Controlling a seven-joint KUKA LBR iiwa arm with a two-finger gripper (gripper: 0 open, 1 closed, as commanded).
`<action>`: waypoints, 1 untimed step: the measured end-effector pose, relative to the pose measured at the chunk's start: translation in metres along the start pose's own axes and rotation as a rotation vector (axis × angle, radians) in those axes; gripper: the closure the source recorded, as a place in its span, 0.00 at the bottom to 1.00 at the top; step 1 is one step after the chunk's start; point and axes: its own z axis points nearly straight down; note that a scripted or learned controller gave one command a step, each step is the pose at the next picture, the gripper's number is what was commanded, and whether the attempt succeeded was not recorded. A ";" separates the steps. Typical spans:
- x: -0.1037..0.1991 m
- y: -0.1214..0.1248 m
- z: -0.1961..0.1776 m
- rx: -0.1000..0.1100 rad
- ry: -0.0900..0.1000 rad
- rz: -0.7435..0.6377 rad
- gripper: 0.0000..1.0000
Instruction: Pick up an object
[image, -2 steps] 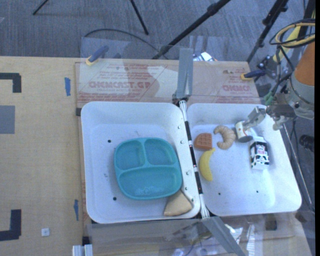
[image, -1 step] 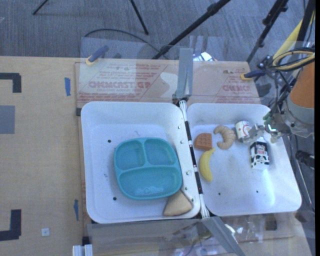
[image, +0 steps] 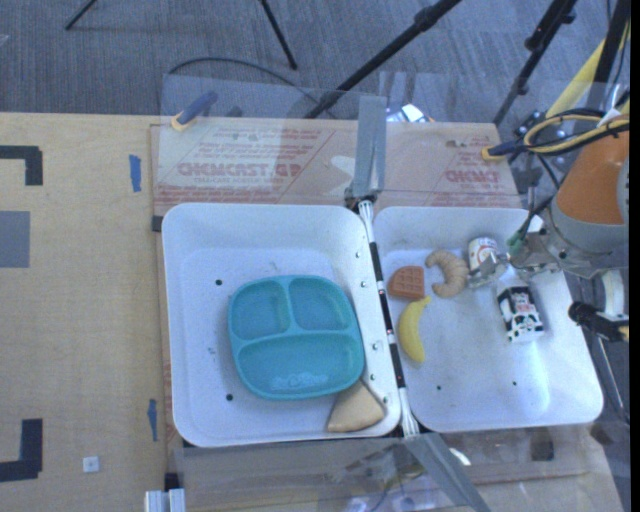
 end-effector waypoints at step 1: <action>0.015 -0.027 0.002 0.007 -0.013 -0.039 0.00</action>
